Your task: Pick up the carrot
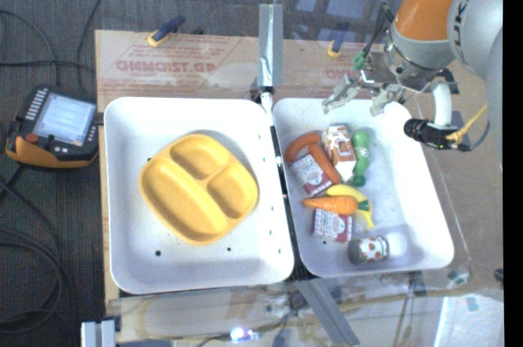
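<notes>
**A:** Pincer (365, 91) sits over the far rim of the right bin (433, 198), fingers spread wide, nothing between them. We're nowhere near contact yet.

**B:** Carrot?

**A:** Carrot (331, 205) lies mid-bin, toward the near wall from the pincer and slightly toward the yellow tray (198, 186) side. Long axis runs roughly across the bin, thick end pointing at the divider between the bins, tip pointing away from it.

**B:** So we want the fingers closing across that axis, i.e. along the near-far line.

**A:** That's our read. Trouble is the neighbours. Banana (353, 194) touches the carrot on its far side and curls round the tip. A red-and-white packet (330, 226) lies just on the carrot's near side, edge under or against it, we can't tell which. Sausage (315, 153) and another packet (308, 171) are just beyond the carrot's thick end.

**B:** Open room?

**A:** Little around the carrot itself. Bare bin floor opens up past the carrot's tip, toward the bin's outer wall. The can (374, 248) is nearer the near wall than the carrot, well off our path.

**B:** Risk?

**A:** We judge a finger landing on the banana or dragging the packet along.
</notes>
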### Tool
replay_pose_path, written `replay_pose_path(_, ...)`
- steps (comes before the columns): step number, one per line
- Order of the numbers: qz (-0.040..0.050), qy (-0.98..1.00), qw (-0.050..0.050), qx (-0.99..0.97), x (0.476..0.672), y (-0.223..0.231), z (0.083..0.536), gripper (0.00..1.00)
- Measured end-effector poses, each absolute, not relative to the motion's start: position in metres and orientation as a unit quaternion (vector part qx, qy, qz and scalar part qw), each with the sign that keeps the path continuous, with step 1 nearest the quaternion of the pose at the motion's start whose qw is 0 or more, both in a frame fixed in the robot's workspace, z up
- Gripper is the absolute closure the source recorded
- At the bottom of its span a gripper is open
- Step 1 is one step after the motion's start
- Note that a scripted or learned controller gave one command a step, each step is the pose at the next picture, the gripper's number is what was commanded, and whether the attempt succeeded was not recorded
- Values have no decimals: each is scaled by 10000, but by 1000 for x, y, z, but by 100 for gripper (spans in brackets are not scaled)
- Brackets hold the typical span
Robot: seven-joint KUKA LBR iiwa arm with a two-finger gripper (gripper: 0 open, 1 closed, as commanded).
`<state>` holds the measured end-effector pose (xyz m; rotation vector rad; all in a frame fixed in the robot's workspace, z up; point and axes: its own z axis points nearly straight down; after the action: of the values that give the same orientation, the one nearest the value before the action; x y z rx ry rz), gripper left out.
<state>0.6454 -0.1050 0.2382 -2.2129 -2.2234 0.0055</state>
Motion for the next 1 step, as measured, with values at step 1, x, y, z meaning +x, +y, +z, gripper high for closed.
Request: replay_pose_path(1,14,-8060,26,-5919,593,-45,207,0)
